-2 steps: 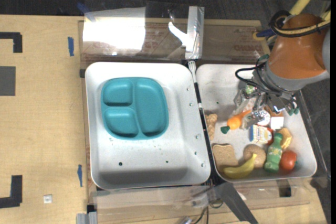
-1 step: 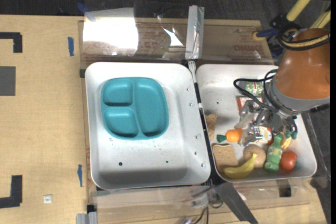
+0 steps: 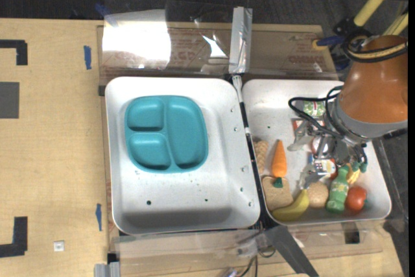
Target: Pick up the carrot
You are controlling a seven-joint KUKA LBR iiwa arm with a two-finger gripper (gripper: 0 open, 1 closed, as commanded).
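Carrot lying free in the right bin, tool poised beside it.

In the camera view, the carrot (image 3: 279,159) is seen lying lengthwise in the right bin (image 3: 272,97), near its left wall, with a banana (image 3: 293,205) below it and a tomato (image 3: 355,198) well to its right. The tool (image 3: 319,151) is placed just right of the carrot, above the toy clutter; whether it is spread or closed cannot be told. A teal divided plate (image 3: 166,132) is held by the left bin (image 3: 123,204). The carrot is judged to be light, rigid and smooth, likely plastic; a grip across its thicker middle is advised, since the tapered tip could slip.
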